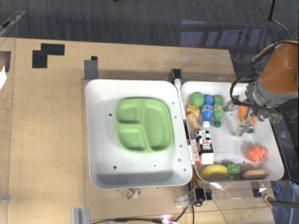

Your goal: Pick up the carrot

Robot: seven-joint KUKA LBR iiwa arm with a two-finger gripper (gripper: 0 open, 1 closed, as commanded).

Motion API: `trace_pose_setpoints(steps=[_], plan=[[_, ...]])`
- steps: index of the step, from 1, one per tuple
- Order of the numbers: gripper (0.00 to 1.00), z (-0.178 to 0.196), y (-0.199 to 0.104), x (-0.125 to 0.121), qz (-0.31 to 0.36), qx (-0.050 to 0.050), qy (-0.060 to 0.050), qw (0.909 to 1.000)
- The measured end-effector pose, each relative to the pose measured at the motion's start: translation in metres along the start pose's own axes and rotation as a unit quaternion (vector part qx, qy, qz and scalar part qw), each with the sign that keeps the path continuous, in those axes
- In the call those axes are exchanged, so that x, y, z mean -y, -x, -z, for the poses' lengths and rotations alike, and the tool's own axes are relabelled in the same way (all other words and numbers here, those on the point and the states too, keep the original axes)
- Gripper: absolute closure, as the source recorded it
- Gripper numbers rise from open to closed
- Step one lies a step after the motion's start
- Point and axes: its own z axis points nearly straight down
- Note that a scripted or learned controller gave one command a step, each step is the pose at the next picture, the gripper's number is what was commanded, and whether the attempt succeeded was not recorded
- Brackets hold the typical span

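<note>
Gripper clamps the carrot in right bin; two bottles, one banana nearby.

The tray lies in the left bin. In the right bin, bottles crowd at 10 o'clock, the banana at 7, and what may be the carrot at 2, under the pincer.

I have the gripper low in the right bin, an orange carrot between its fingers. A blue bottle lies to its left, a pink toy just below it, and a banana farther down-left.
</note>
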Motion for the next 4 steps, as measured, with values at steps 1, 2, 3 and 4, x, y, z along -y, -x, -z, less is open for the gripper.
trace_pose_setpoints(steps=[1,2,3,4], plan=[[0.0,0.001,-0.05,-0.012,0.137,0.0,0.0,0.9905],[0.0,0.002,-0.063,-0.016,0.297,0.001,0.0,0.9548],[0.0,0.003,-0.076,-0.017,0.086,0.001,-0.002,0.9963],[0.0,0.004,-0.105,-0.029,0.208,0.005,-0.002,0.9781]])
